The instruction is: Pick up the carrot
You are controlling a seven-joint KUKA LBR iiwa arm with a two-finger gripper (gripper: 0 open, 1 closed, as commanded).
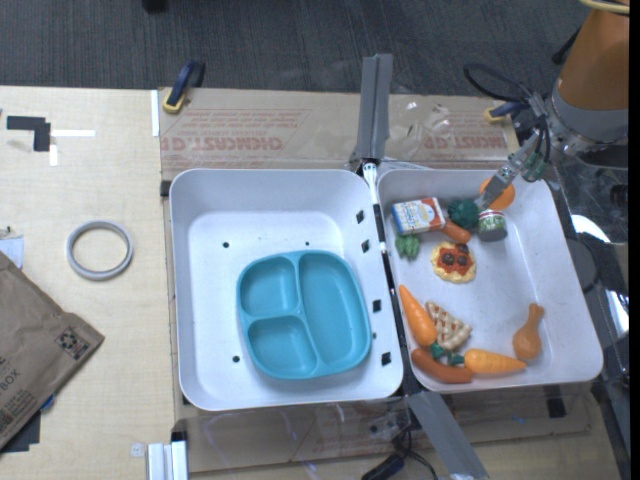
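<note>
Cardboard box [35, 353] at the lower left corner lies closest, flat on the table [80, 178], with a roll of tape [100, 249] just beyond it, both well clear of the work. Next comes the left bin [195, 298], holding a blue divided plate [302, 314] near its middle. The right bin [575, 298] carries all the toy food, crowded together, which will make a clean grasp harder. Along its near wall lies the carrot [492, 362], flat, its thick end touching a red sausage [440, 369]; a second, shorter carrot-like piece [416, 314] lies tilted by the left wall, beside a waffle slice [449, 325]. A drumstick [528, 335] sits to the right, a small pizza [455, 261] in the middle, and a carton [418, 215] and broccoli [462, 213] at the far side. The claw [492, 200] hangs at the far right corner, next to an orange fruit [498, 194], well apart from the carrot; whether it is spread or closed I cannot tell. My guess is it must travel toward the near wall and descend.
</note>
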